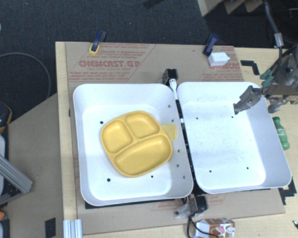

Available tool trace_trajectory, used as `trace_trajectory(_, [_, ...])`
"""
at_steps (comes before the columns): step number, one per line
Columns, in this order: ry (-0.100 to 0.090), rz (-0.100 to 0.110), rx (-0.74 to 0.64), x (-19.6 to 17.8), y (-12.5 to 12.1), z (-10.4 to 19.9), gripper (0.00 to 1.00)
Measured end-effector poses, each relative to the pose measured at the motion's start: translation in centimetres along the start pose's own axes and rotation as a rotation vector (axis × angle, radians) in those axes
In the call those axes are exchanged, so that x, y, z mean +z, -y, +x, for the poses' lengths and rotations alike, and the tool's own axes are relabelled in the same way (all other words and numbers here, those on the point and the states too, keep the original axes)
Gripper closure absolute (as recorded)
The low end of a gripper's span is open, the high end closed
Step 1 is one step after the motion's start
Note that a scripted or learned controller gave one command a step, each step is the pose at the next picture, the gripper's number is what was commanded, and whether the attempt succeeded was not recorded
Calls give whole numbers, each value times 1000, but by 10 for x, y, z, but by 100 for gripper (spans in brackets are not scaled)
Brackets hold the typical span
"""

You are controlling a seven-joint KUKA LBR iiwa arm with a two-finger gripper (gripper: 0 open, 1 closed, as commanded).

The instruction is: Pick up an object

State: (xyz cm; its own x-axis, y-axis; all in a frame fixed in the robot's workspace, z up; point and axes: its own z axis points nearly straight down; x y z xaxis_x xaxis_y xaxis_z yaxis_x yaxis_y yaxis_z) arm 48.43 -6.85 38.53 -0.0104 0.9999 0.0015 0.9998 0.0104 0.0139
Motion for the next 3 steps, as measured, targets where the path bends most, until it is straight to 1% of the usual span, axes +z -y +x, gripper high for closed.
trace_trajectory(1, [-2,-7,-3,-140,2,100,0])
trace_trajectory(2, [2,19,4,-110,2,162,0])
trace_trajectory(3, [2,12,8,-122,1,159,100])
